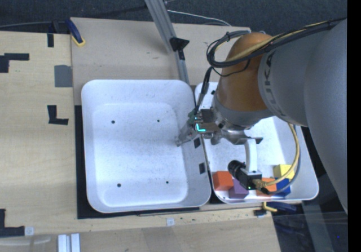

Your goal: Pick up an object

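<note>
My gripper (186, 137) hangs over the right edge of the left white bin (101, 104), close to the rim shared with the right bin (307, 189). The grey and orange arm covers most of the right bin. At that bin's near end lie an orange block (223, 179), a purple block (237, 190), a yellow piece (282, 171), a blue piece (284, 191) and a small orange piece (271, 187). Nothing shows under the gripper on the left bin's floor.
A slanted aluminium bar (157, 5) rises behind the bins and ends near the left bin's far right corner. The wooden bench (34, 132) to the left bears black tape marks and a grey patch (63, 75).
</note>
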`<state>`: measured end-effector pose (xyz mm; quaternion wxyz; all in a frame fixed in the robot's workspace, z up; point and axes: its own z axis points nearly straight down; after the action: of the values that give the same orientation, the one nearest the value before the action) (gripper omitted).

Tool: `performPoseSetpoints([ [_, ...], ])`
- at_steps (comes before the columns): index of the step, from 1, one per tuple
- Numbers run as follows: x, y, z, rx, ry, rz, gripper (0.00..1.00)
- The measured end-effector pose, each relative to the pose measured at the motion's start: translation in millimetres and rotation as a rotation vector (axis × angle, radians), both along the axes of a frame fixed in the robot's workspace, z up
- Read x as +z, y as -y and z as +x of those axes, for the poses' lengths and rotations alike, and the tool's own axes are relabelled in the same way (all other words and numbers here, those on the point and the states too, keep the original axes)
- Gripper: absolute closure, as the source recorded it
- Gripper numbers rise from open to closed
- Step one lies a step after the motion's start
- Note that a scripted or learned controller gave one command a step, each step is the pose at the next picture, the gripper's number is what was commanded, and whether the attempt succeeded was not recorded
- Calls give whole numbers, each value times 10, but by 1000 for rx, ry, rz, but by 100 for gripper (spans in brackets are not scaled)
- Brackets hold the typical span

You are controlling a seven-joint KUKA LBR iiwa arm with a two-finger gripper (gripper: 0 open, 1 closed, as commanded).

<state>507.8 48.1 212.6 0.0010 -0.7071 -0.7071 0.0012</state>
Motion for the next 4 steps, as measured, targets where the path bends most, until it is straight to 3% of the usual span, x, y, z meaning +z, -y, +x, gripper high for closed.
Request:
performPoseSetpoints([
  [4,0,-3,0,1,0,0,0],
])
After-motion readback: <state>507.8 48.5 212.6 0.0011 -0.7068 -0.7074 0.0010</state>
